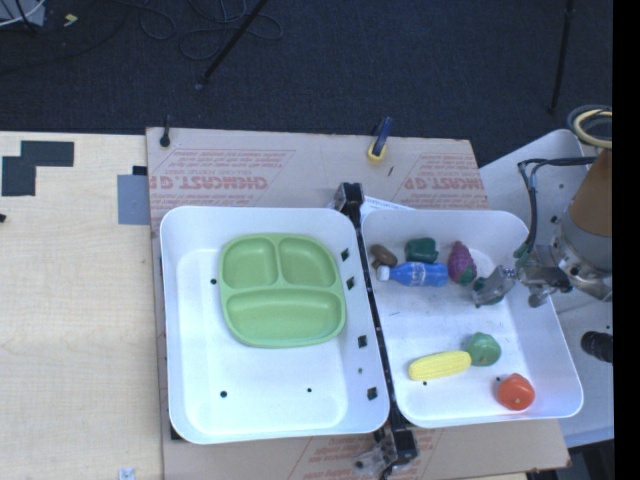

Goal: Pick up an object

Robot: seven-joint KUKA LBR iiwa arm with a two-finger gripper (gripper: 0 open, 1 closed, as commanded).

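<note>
Camera view: one green plate (282,292), two bins (190,368).

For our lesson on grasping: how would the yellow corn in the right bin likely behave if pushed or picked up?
The corn looks long and rounded, so it may roll sideways when nudged. It looks like a plastic toy, probably light and stiff. It lies on the bin floor close to a green toy, which could crowd a grasp.

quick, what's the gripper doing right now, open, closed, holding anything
Gripper: cannot be told; it sits low over the right bin.
</note>
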